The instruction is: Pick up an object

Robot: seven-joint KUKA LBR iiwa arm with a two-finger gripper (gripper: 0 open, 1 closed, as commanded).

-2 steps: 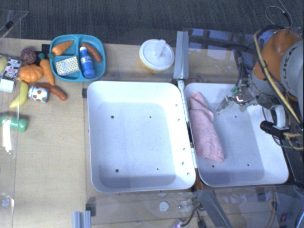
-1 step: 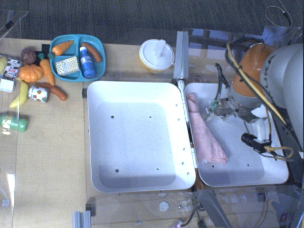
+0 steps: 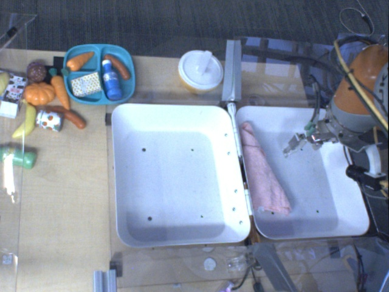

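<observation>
While hand point(image 3: 296, 143) hovers, pink cloth point(image 3: 262, 170) lies beside divider point(image 3: 238, 157).

Bright, even overhead light; soft shadows, slightly blurry.

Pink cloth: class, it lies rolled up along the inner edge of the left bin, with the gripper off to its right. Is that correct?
Not quite. The camera view shows the pink cloth lying in the right bin, along its inner edge, not the left bin. The gripper is indeed off to its right.

No legible text anywhere; small printed card point(image 3: 16, 88) at 9 o'clock, left of bins, too blurred to read.
</observation>
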